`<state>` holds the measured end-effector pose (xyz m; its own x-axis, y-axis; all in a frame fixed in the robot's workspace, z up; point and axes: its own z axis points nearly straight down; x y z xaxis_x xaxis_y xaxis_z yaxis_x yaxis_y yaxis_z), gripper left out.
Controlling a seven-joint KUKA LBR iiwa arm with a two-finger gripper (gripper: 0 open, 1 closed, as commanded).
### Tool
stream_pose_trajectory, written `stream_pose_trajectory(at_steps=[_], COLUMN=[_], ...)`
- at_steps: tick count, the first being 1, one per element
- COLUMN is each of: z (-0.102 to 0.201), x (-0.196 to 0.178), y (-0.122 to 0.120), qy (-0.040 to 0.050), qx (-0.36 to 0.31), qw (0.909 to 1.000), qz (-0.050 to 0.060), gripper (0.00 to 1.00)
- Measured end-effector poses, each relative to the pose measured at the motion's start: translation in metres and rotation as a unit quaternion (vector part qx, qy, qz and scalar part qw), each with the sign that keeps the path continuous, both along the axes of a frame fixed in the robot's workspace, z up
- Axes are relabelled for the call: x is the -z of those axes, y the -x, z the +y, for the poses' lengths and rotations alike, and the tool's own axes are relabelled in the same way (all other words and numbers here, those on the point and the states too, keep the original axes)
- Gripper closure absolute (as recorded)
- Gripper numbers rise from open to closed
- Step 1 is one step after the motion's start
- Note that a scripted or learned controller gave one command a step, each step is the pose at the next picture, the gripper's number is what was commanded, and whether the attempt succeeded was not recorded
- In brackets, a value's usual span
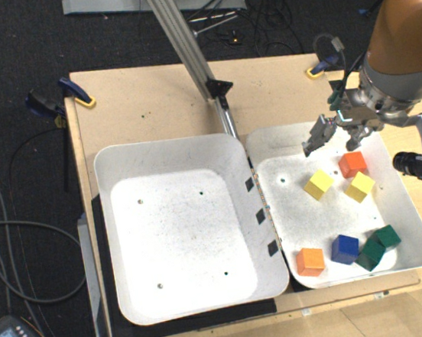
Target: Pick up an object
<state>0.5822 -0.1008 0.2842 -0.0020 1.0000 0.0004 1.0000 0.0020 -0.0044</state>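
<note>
Nearest the camera, along the front edge of the right bin (412, 199), sits a row of cubes: an orange cube (310, 261), a blue cube (346, 248) and two green cubes (379, 246) pressed together, the blue one touching the darker green. Any of these could serve as the object to pick, but the likeliest targets lie farther back, in the middle of the same bin — a yellow cube (319, 184), a second yellow cube (359, 187) and a red-orange cube (353, 163) that touches the second yellow one.

The gripper (340, 134) hangs above the bin's far end, just behind those three, its fingers spread apart with nothing between them. It looks poised over the gap between the first yellow cube and the red-orange one (the slant of the view makes its height hard to judge).

The risk, as I read it, is the crowding — a descent onto the red-orange cube could catch the yellow neighbour and push both aside, or the fingers could close on a corner and let the cube slip. The left bin (118, 168) stands just beside.
</note>
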Motion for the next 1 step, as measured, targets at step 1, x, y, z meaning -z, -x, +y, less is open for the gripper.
stream_pose_trajectory(at_steps=[1], z=[-0.0005], x=[-0.0024], y=[-0.0005], qy=[0.0004], qx=[0.001], qw=[1.0000], qz=[-0.002], gripper=[0.00])
